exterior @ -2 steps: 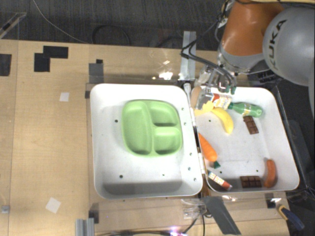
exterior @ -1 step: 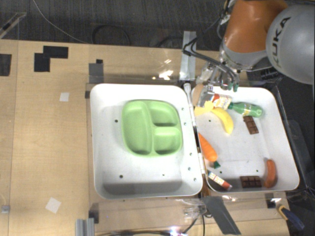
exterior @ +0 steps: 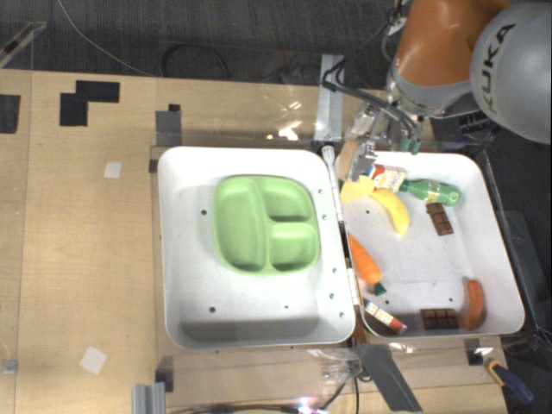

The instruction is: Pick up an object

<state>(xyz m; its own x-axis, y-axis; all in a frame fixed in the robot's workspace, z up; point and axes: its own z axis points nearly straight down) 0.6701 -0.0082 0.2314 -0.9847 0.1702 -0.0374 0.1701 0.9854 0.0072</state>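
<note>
My gripper [exterior: 385, 139] hangs over the far left corner of the right bin [exterior: 496, 231], below the orange band of the arm. Just beneath and in front of it lie a small white and red packet [exterior: 389, 178] and a yellow banana [exterior: 390, 207]. A green bottle [exterior: 431, 192] lies on its side to the right of the packet. Nothing shows in the gripper's grasp, and the view is too cluttered to read its state.
The right bin also holds a small brown bar [exterior: 441, 220], an orange carrot [exterior: 366, 264], a sausage [exterior: 473, 303], a chocolate bar [exterior: 440, 319] and a red and white tube [exterior: 385, 316]. A green divided plate [exterior: 263, 222] lies in the left bin [exterior: 185, 309].
</note>
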